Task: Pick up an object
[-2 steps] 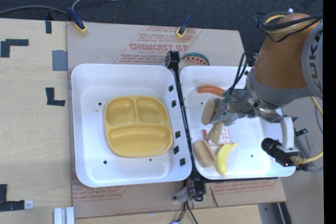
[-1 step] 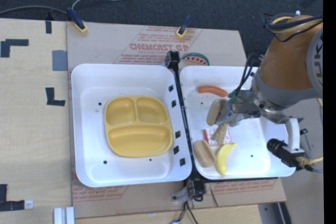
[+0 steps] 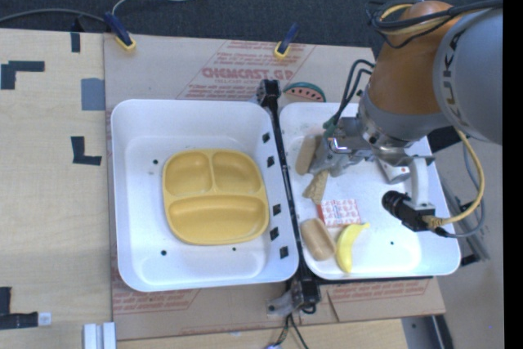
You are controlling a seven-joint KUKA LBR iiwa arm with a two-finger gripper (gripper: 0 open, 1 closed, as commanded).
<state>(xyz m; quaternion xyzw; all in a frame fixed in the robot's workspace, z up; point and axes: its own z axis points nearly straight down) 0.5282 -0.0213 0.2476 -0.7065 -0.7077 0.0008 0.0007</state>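
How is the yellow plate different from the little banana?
The yellow plate lies in the left bin; the banana lies in the right bin. The plate is much bigger than the banana. The plate is wide, flat and split into three compartments, while the banana is a short curved piece. The plate lies alone in its bin; the banana has a bun and a packet close by. Both are yellow.

Desk [image 3: 49,176]: light wood top, dark tape marks at left. A printed cardboard sheet [image 3: 237,73] lies flat on it, held at the far edge by two yellow-and-blue clamps [image 3: 121,33]. Two white bins sit on the cardboard, touching side by side: left bin [image 3: 131,200], right bin [image 3: 425,257]. A black cable [image 3: 49,15] runs along the far side.
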